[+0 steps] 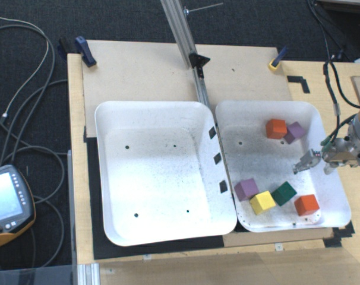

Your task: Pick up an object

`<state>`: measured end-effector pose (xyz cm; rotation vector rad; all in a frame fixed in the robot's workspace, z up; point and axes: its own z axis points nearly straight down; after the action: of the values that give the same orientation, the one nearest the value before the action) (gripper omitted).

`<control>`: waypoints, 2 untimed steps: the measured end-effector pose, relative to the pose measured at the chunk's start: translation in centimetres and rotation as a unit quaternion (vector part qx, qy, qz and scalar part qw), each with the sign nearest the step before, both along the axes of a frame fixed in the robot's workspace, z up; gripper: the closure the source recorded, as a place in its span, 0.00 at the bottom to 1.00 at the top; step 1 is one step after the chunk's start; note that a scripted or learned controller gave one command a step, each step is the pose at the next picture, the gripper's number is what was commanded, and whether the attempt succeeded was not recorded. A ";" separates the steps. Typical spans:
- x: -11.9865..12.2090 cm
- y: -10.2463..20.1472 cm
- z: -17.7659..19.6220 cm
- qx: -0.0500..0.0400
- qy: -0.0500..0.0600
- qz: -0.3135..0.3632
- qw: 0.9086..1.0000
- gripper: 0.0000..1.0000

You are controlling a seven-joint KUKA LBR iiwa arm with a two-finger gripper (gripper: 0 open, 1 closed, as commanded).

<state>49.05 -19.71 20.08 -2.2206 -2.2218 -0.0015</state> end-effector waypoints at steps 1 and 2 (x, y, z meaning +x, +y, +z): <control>7.1 4.2 -9.5 0.001 0.002 0.003 1.000 0.00; 8.8 3.4 -10.2 -0.001 -0.001 0.001 1.000 0.00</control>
<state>57.89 -16.29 9.91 -2.2198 -2.2256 -0.0018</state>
